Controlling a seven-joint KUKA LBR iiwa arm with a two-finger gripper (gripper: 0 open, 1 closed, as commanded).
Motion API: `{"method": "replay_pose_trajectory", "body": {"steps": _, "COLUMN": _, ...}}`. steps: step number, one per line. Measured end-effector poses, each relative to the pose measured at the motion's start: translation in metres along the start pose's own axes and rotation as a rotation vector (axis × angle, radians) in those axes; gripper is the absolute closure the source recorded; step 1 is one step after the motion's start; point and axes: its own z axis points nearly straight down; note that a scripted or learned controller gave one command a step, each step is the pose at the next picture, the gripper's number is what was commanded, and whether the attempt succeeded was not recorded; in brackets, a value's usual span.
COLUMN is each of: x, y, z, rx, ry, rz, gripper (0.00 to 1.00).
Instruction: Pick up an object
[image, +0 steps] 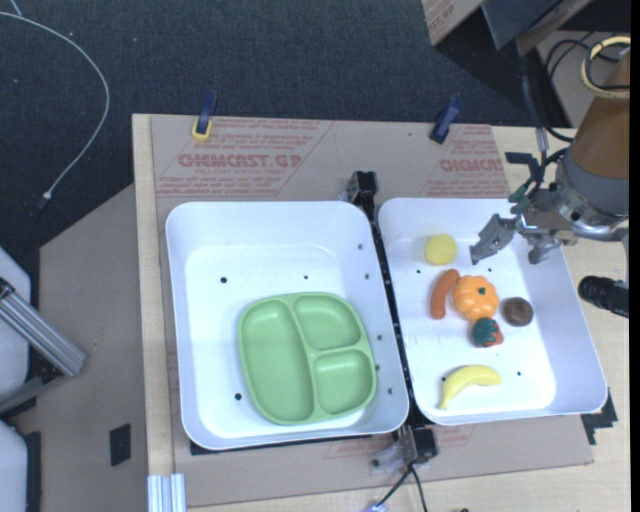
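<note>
The right bin holds several toy foods: a yellow round piece, an orange-red sausage shape, an orange pumpkin, a brown doughnut, a small red and green piece and a banana. My gripper hangs over the far part of this bin, right of the yellow piece and beyond the pumpkin. Its two grey fingers are spread apart, open, with nothing between them.
The left bin carries a green divided plate in its near half. A black clamp sits between the bins at the far side. Blue and yellow clips hold the cardboard base at the back.
</note>
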Motion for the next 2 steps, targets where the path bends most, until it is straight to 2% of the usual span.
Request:
{"method": "replay_pose_trajectory", "body": {"steps": 1, "x": 0.000, "y": 0.002, "z": -0.007, "rx": -0.013, "ry": -0.002, "rz": -0.003, "gripper": 0.00}}
{"method": "replay_pose_trajectory", "body": {"steps": 2, "x": 0.002, "y": -0.006, "z": 0.050, "rx": -0.008, "ry": -0.001, "rz": -0.002, "gripper": 0.00}}
